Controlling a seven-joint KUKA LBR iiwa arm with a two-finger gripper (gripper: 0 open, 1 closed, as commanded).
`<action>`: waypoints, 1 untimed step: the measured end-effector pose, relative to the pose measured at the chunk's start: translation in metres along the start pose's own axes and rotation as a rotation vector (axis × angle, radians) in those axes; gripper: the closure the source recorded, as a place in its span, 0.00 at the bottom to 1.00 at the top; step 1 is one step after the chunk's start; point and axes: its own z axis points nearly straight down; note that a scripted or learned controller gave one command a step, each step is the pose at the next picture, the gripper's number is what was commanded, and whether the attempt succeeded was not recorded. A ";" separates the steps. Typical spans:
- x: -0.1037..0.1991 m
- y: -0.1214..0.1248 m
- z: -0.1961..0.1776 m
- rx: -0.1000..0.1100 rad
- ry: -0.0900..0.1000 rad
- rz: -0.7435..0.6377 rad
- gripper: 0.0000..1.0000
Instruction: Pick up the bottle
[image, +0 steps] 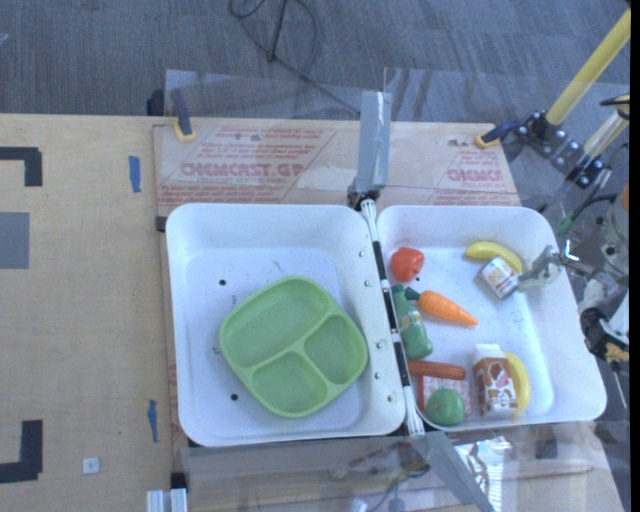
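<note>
Green bottle (413, 324) lies against right bin (560, 395) left wall; carrot (447, 309) touching, tomato (406, 264) above, sausage (437, 370) below. Gripper (549, 265) at bin's right edge, grip state unreadable.

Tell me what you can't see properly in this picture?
- Gripper: small and blurry in the camera view, by the right bin's rim, near the can.
- Bottle: its label is too small to read.
- Jar: its label is too small too.

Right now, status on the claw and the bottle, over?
Claw over right bin's right side, beside small box. Green bottle lying along bin's left wall, not held. Carrot, red tomato crowd it.
</note>
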 end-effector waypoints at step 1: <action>0.017 -0.047 0.124 0.002 0.001 0.169 0.00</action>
